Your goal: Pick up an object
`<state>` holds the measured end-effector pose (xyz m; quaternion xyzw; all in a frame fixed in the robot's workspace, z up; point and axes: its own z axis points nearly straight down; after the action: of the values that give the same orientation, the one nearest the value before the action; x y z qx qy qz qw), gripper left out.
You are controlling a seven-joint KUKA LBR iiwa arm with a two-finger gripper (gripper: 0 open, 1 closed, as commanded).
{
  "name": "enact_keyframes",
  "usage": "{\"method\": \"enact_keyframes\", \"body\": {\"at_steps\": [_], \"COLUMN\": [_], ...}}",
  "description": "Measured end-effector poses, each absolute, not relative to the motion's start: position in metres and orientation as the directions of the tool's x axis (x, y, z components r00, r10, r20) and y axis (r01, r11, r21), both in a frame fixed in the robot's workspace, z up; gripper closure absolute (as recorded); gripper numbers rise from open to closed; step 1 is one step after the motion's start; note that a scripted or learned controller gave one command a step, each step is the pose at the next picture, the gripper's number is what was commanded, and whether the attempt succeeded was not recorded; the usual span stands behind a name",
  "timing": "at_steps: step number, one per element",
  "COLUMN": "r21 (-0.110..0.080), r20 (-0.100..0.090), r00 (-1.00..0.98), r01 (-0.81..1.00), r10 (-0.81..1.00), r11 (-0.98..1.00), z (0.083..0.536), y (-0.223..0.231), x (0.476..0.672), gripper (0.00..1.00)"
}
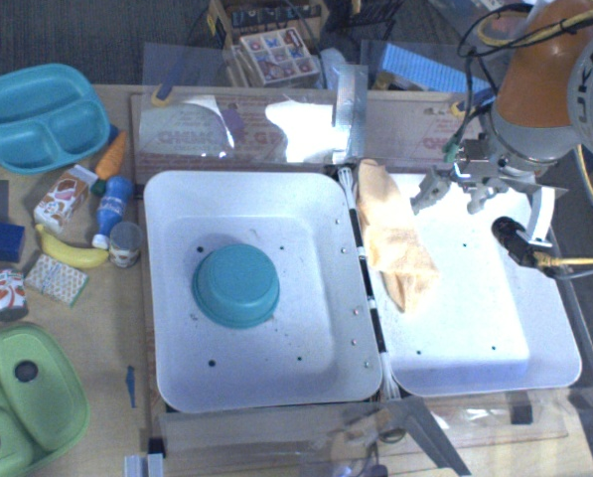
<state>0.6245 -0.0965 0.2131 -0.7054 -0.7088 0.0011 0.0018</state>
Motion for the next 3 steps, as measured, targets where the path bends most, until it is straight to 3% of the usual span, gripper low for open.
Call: {"method": "enact_keyframes", "body": {"at_steps": [1, 2, 3], "r21": [-0.003, 0.015, 0.018], "r20": [0.001, -0.002, 0.001], "r00": [-0.027, -0.109, -0.105], "r01": [1.0, 0.994, 0.994], "r10": [1.0, 0.994, 0.995], "r11": [0.027, 0.109, 0.105], "z": [0.121, 0.091, 0.099], "y": [-0.11, -0.093, -0.095], "x": [0.61, 0.56, 0.561], "gripper": [0.0, 0.0, 1.0]}}
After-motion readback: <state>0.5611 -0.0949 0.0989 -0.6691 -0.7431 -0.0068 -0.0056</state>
